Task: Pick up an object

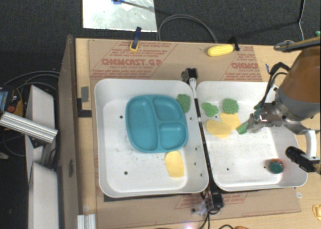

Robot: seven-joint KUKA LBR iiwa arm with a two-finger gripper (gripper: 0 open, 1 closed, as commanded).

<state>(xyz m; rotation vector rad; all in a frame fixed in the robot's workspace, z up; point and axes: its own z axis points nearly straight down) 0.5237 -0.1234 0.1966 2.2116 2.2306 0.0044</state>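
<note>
My gripper (254,122) is low over the right bin (251,180), near its middle, with the grey and orange arm (301,87) coming in from the right. A small green piece (242,128) lies right at the gripper's tip; whether it is held is unclear. Just left of it are two yellow pieces (219,129) (231,120), a bumpy green round thing (230,105) and a green leaf shape (210,108). A dark teal ball (275,166) rests near the bin's front right corner.
The left bin (113,173) holds a blue divided plate (156,123), a yellow block (174,163) in front of it and a green piece (183,102) at its far right corner. A yellow object (219,50) lies on the cardboard behind the bins.
</note>
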